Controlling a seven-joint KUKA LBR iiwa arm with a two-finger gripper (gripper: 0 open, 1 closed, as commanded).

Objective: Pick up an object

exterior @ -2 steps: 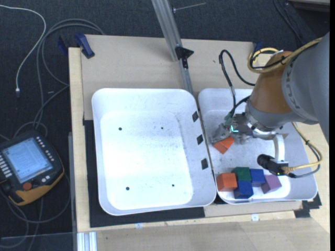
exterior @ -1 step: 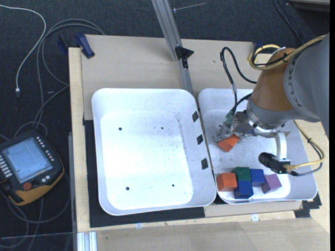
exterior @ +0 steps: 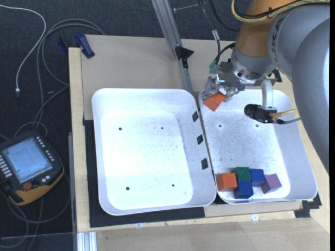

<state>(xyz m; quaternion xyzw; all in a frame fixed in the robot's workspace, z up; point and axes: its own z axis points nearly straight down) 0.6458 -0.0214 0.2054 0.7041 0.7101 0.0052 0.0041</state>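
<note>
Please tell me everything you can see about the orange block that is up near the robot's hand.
The small orange block looks like a solid, matte cube, maybe wood or foam. It sits tilted, one corner pointing down, between the fingers of the grey metal hand, which grip its upper part. It seems lifted above the far left corner of the right shallow white plastic bin, close to the edge shared with the other bin. Nothing else touches it.

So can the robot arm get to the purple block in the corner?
Probably yes. The purple block sits uncovered at the outer end of the cluster, open from above. But the tool already grips an orange block, so it would need to drop that first.
</note>
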